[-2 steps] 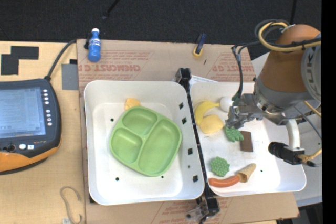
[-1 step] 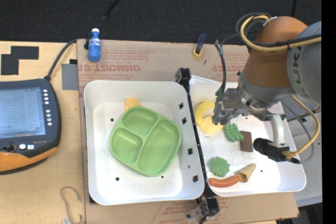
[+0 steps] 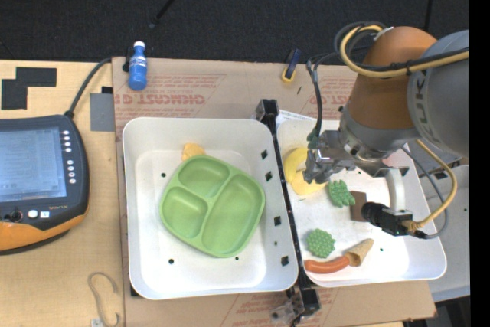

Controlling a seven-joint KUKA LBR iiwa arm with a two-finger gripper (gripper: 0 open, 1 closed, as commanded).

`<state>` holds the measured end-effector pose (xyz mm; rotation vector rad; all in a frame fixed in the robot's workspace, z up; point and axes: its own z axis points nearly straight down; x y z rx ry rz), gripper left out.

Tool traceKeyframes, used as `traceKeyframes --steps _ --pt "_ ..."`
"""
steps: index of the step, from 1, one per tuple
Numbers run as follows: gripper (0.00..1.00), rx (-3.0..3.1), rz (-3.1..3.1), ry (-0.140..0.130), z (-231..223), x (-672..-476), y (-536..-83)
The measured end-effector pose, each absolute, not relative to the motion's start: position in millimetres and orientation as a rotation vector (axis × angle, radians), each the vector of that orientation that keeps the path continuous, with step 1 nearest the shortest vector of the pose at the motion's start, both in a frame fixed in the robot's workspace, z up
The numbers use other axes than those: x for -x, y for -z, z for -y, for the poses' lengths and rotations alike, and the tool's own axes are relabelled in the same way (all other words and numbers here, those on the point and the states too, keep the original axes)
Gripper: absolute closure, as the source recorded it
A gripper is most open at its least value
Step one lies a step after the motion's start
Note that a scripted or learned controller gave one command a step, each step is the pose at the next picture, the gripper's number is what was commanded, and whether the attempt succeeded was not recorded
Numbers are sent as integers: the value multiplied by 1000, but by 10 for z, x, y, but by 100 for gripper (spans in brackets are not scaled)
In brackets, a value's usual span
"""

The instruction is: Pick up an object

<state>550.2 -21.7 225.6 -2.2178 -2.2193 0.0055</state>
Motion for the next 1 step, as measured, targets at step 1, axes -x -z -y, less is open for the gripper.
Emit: traceKeyframes --steps 1 --pt "100 2220 2218 -6 310 -5471 -2174"
